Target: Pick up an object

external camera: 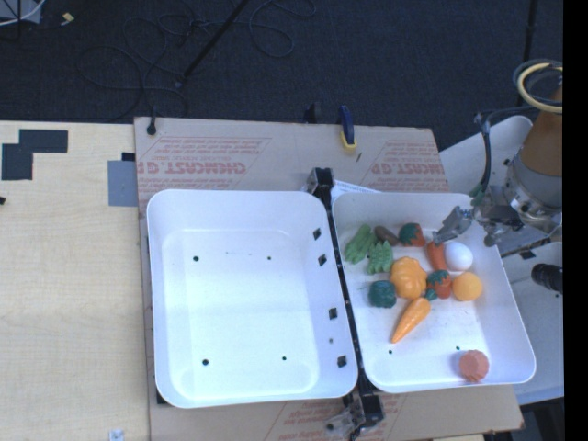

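Gripper (470,225) seemingly open, just above white egg (458,256)

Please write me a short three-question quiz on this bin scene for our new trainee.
1. True or false: the toy food lies in the right bin.
2. Which item lies nearest the hand? A) white egg B) carrot C) pink ball
3. Fill in: the carrot's pointed tip aims toward the view's bottom ____.

Key: 1 true; 2 A; 3 left.
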Robot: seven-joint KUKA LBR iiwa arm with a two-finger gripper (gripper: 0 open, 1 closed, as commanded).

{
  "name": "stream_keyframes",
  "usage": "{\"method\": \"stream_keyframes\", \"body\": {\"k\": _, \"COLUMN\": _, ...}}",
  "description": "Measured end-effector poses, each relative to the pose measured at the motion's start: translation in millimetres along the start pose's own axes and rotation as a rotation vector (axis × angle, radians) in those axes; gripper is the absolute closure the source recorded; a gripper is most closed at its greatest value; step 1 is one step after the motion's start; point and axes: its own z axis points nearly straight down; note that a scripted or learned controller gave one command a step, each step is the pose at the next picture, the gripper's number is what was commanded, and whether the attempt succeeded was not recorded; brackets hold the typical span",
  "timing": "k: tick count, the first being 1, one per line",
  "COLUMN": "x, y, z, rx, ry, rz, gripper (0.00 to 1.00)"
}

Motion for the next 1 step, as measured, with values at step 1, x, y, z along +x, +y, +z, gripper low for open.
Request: {"method": "stream_keyframes", "body": {"k": 1, "x": 76.4, "y": -27.2, "z": 109.4, "rx": 0.011, "ry": 0.006, "rz": -0.005, "gripper": 0.00}}
